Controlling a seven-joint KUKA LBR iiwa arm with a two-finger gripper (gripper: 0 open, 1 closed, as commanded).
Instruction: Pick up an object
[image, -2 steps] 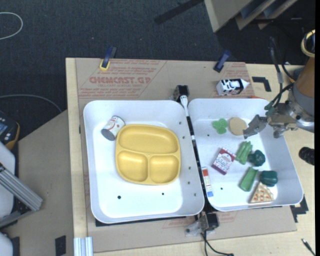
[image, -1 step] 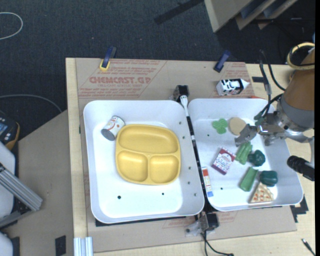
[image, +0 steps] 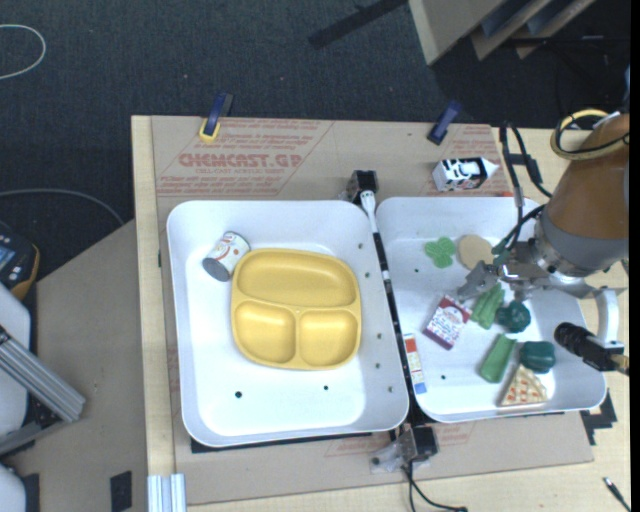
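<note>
My gripper (image: 492, 282) hangs low over the middle of the right bin (image: 400, 230), at the end of the grey wrist with the orange band. Directly under and beside it lie a slim green bar (image: 488, 306) and a teal round piece (image: 515, 318). A green leafy piece (image: 438, 250) and a tan disc (image: 474, 250) sit just behind it. To its lower left rests a red and white packet (image: 446, 324). A green block (image: 496, 358), a dark green piece (image: 537, 354) and a toy pizza slice (image: 524, 388) lie near the front. Nothing visibly sits in the gripper.
The left bin (image: 190, 330) holds a yellow divided plate (image: 296, 308) and a small tipped can (image: 226, 255). A striped stick (image: 414, 364) lies along the right bin's left wall. A black and white object (image: 465, 172) sits on the bench behind it.
</note>
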